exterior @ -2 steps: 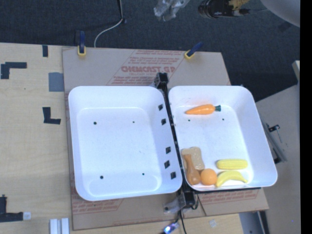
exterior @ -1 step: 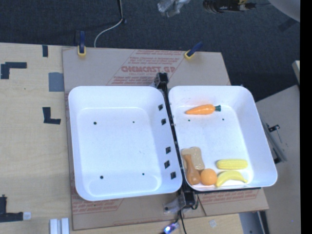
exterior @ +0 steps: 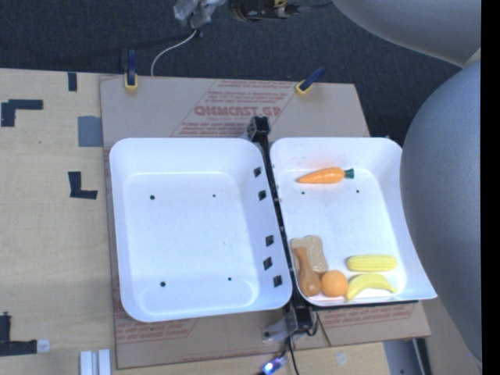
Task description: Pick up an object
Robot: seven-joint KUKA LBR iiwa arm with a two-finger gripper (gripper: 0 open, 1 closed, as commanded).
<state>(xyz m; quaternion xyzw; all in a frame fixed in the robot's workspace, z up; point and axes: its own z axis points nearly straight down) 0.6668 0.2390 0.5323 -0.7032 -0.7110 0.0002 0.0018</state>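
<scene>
While the grey arm (exterior: 437, 170) looms along the right side of the fixed overhead camera's frame, its gripper (exterior: 201, 0) sits high at the top edge, over dark floor beyond the bench and well apart from both bins — whether it is open or closed cannot be told, since the metal there is blurred and small, and nothing visible hangs from it. Below it, the left bin (exterior: 125, 162) shows bare white floor. The right bin (exterior: 391, 151) carries every candidate for the pick: a toy carrot (exterior: 322, 176) lying alone near the far wall, and a tight cluster in the near corner — a tan bread-like piece (exterior: 309, 253), a brown piece (exterior: 308, 281) beneath it, an orange ball (exterior: 334, 284), a corn cob (exterior: 371, 263) and a banana (exterior: 370, 286).

Judged from this layout, the pick has not begun, and the risk lies in the choice of target. The corner cluster is packed against the bin walls, with pieces touching or just beside one another; a descent there could strike the rim or nudge a neighbour. The ball looks likely to roll away from closing jaws. The carrot, standing clear, seems the safer grab, though its slim body could slip.
</scene>
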